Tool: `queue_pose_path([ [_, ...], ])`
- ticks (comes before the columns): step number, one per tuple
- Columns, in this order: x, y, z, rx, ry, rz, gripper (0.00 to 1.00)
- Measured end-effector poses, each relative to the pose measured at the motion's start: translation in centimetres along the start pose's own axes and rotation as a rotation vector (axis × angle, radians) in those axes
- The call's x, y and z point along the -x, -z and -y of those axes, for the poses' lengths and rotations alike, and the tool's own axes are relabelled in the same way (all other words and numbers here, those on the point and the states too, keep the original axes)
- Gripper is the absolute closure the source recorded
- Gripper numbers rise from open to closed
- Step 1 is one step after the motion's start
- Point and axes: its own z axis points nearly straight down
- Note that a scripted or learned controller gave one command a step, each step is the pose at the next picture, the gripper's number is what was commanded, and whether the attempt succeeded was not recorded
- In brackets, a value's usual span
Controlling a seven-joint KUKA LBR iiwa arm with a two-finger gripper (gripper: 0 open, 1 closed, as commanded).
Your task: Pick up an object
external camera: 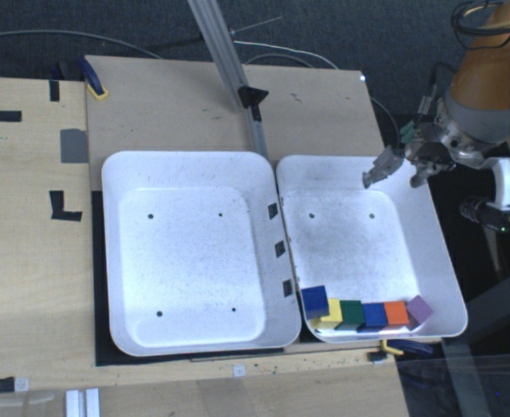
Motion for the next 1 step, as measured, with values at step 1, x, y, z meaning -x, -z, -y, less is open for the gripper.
queue_pose_path([
  [1,-3.92,8.34,4.23,0.008,0.003,0.000,0.00],
])
